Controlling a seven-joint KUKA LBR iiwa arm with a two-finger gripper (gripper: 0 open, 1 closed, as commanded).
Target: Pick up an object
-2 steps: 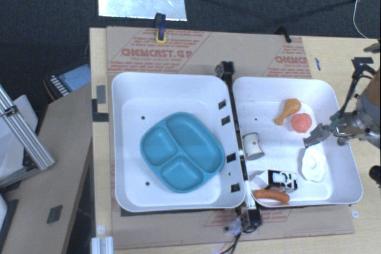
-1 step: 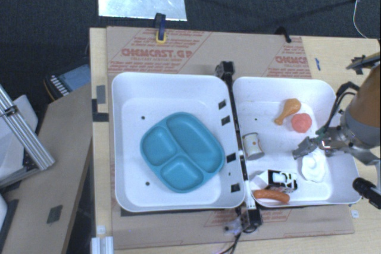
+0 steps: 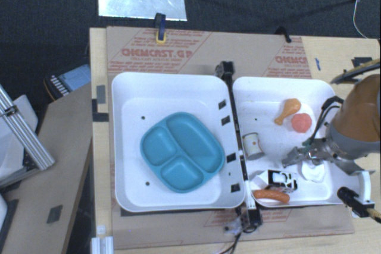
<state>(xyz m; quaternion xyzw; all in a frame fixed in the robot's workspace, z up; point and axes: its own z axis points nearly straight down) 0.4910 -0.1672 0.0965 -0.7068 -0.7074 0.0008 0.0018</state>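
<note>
The right bin [image 3: 262, 89] holds several small things. An orange drumstick [image 3: 288, 110] lies toward the back, with a pink-red ball [image 3: 301, 122] just right of it. A small grey cup [image 3: 252, 144] lies on its side near the divider. At the front sit a black-and-white toy [image 3: 281, 178] and an orange sausage [image 3: 271, 194]. A white lump [image 3: 313, 173] rests at the front right. My gripper [image 3: 299, 155] hangs low over the bin's right half, just above the white lump and below the ball; nothing shows in its grasp.
The left bin [image 3: 131, 92] carries a blue divided plate [image 3: 181, 151]. A black divider [image 3: 233, 128] runs between the bins. The orange-banded arm [image 3: 360, 119] covers the right bin's right wall. A black clamp part [image 3: 356, 202] sticks out at the front right.
</note>
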